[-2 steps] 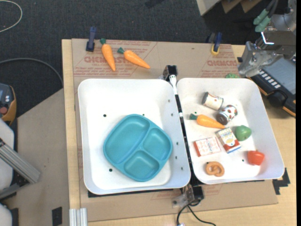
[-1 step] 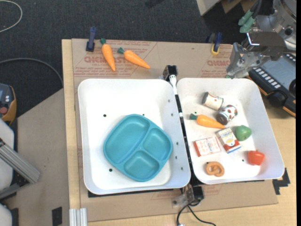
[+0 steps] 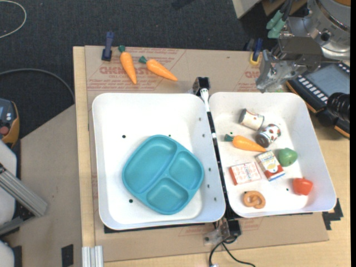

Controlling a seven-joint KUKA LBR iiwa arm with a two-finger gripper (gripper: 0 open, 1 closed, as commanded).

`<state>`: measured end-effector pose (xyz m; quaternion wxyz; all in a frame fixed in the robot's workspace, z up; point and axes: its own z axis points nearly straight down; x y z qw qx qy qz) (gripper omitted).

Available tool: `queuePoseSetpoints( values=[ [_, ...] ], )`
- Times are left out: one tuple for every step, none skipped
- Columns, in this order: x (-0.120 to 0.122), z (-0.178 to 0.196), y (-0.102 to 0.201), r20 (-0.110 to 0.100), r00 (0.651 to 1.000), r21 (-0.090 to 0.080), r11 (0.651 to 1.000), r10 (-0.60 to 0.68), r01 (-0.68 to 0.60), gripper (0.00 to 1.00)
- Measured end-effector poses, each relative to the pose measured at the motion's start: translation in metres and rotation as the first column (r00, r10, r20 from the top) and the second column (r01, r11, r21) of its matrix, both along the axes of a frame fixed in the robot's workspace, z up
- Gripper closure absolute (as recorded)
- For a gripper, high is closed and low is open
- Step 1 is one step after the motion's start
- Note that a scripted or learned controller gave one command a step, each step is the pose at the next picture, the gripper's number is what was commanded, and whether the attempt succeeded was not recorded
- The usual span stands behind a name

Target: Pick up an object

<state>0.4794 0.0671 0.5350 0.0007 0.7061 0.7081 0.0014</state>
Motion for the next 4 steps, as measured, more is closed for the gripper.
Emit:
queuePoseSetpoints(
  values=[
    [0.000,0.000,0.034,0.000,1.000,0.000,1.000,0.001,-0.001,1.00],
    [0.000,0.000,0.006,-0.002,1.000,-0.001,1.000,-0.007,0.007,1.00],
    [0.000,0.000,0.038,0.000,1.000,0.000,1.000,0.000,0.000,1.00],
    [0.000,0.000,0.062,0.000,1.000,0.001,1.000,0.000,0.000,1.00]
  ],
)
